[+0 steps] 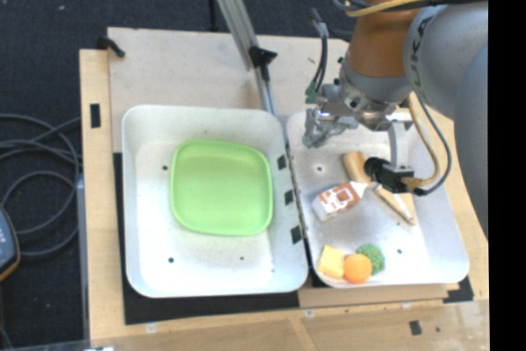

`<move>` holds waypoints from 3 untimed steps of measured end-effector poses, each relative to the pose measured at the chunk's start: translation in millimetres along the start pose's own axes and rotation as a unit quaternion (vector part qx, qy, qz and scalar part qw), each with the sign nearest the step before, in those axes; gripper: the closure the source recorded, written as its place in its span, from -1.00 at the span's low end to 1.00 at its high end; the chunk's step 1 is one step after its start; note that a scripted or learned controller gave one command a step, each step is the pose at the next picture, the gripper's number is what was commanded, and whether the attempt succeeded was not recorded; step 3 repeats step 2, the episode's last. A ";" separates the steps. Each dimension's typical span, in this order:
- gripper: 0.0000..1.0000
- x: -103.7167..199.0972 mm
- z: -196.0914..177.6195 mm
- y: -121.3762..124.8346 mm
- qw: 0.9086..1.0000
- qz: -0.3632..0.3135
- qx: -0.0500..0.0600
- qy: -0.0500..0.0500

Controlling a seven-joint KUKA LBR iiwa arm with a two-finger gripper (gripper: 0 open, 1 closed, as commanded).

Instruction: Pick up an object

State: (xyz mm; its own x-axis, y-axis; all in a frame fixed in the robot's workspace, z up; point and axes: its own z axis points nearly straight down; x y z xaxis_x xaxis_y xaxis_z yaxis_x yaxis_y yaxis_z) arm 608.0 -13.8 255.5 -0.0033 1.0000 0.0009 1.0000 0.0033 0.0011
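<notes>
Fingers (315, 131) low over the right bin's (436, 259) far left corner; whether spread or pressed together, I cannot tell

Nothing seen between them. Just toward the near side lie a wooden tool (378, 185) and a red-white packet (337, 200); further toward the near rim, a yellow block (331, 262), orange ball (357, 268) and green piece (374, 256). A green plate (222, 187) lies left, in the other bin (148, 177)
</notes>
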 end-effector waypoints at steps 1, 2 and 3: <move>1.00 41.7 -3.8 19.0 1.000 0.000 0.000 0.000; 1.00 83.3 -1.6 30.2 1.000 0.000 0.000 0.000; 1.00 83.3 -1.6 30.2 1.000 0.000 0.000 0.000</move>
